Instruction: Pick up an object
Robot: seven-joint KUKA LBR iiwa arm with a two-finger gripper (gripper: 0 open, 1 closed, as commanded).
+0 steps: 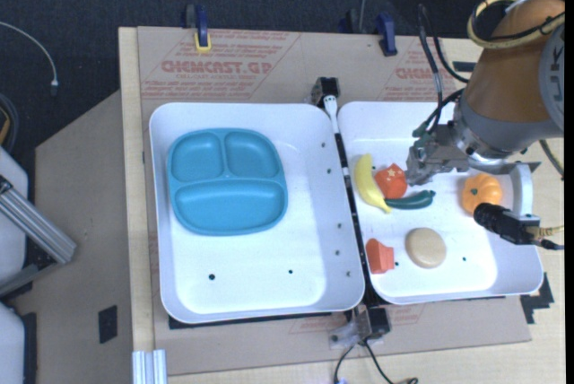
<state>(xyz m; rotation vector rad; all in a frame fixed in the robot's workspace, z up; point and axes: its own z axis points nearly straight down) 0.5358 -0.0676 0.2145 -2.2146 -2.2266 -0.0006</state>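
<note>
In the right bin point(448, 283) lie a yellow banana point(367, 183), a red tomato-like piece point(392, 183), a dark green pepper point(412, 201), an orange pumpkin-like fruit point(482, 192), a beige round bun point(426, 248) and a small red-orange block point(379, 256). My gripper point(421, 165) hangs low over the bin, just right of and above the red piece and the green pepper. Nothing is seen between its fingers.
The left bin point(260, 283) holds a blue divided plate point(228, 180). A black divider strip with clamps point(343, 185) runs between the bins. The brown board point(224, 59) under both bins has blue clips at its far edge.
</note>
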